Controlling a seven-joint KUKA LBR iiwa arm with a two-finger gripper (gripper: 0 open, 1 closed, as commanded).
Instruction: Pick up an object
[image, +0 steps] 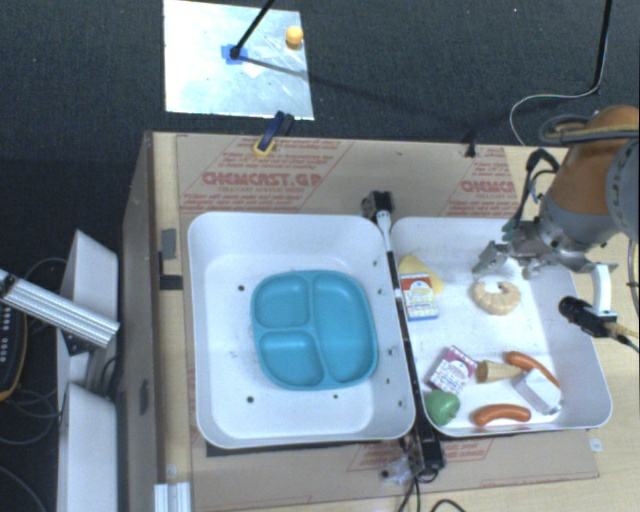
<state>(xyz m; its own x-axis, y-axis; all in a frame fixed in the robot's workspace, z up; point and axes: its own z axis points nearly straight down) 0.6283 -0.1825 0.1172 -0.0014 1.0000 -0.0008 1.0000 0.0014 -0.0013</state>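
My gripper hangs over the back of the right bin, just behind a pale ring-shaped donut. Its fingers stand open with nothing between them. A yellow and white carton lies at the bin's left wall. Toward the front lie a pink box, a green piece, a tan cone, an orange carrot, a white block and a red sausage.
The left bin holds a blue divided plate. A black divider rail runs between the bins. Cardboard lies under both bins, and a grey frame stands at the far left.
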